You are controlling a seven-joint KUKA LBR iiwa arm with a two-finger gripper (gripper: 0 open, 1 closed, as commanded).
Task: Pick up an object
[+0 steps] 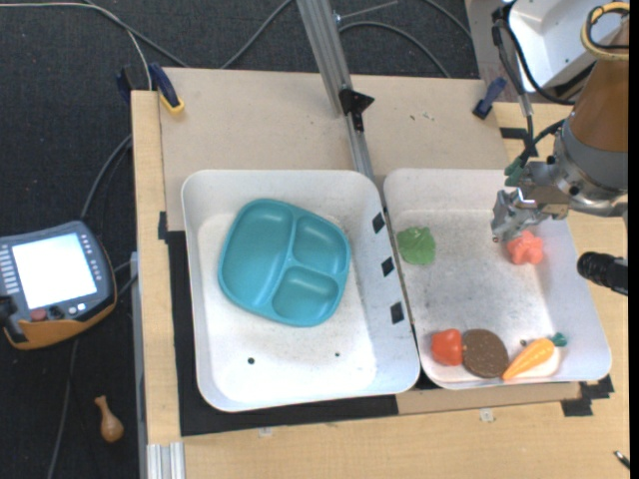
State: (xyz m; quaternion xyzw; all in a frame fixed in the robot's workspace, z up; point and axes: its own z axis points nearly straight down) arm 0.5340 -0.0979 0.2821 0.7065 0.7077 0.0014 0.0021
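Observation:
My gripper (511,226) hangs over the right bin (469,297), near its far right side. A pink toy (525,249) lies just below and to the right of the fingertips, touching or nearly touching them. A green toy (416,245) rests at the bin's left side. Along the bin's near edge lie a red tomato (447,346), a brown round patty (484,352) and an orange carrot (531,357). I see nothing held between the fingers.
The left bin (290,367) holds a teal divided plate (285,261). A metal post (334,58) rises from the back between the bins. A teach pendant (50,282) lies off the bench at left, and cables cross the floor behind.

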